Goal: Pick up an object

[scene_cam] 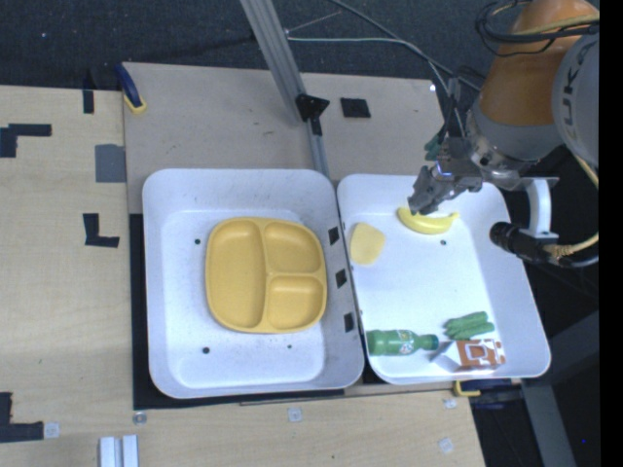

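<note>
A yellow banana (429, 223) lies near the far edge of the right bin (506, 280). My gripper (425, 202) hangs right above its left end, fingers pointing down at it; whether they touch it is unclear. A pale yellow chip-shaped piece (366, 243) lies at the bin's left side. Along the near edge lie a green bottle (400, 341), a green pickle-like piece (467, 324) and an orange-and-white carton (479, 354).
The left bin (170, 290) holds a yellow divided plate (266, 273). A slanted metal pole (282, 56) rises behind the bins. Cables and a black hose run along the arm at the right, over the right bin's far corner.
</note>
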Controlling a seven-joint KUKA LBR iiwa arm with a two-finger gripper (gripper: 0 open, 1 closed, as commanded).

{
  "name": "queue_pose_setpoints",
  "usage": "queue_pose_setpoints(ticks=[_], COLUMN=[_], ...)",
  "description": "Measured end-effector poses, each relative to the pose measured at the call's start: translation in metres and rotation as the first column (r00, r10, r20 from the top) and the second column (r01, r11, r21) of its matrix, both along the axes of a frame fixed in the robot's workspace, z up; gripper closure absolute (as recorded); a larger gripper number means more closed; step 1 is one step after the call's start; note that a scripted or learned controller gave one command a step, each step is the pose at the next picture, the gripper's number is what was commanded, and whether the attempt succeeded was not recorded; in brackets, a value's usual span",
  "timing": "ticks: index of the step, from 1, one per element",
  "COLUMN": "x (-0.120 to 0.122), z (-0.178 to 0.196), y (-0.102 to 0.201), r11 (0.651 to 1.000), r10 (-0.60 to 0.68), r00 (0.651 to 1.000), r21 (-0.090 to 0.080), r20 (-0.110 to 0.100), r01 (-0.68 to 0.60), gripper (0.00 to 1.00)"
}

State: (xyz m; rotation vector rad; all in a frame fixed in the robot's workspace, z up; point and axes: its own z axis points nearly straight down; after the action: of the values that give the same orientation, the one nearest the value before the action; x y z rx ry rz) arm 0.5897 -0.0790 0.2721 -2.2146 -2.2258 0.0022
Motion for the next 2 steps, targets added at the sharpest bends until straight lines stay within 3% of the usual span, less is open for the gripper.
queue_pose_setpoints(ticks=[2], x=[0.021], z=[-0.017], y=[0.099], r11=[1.0], r10=[0.002], r00=[1.0], r21=[0.001], r20=[0.001], r01=[-0.002], gripper=[1.0])
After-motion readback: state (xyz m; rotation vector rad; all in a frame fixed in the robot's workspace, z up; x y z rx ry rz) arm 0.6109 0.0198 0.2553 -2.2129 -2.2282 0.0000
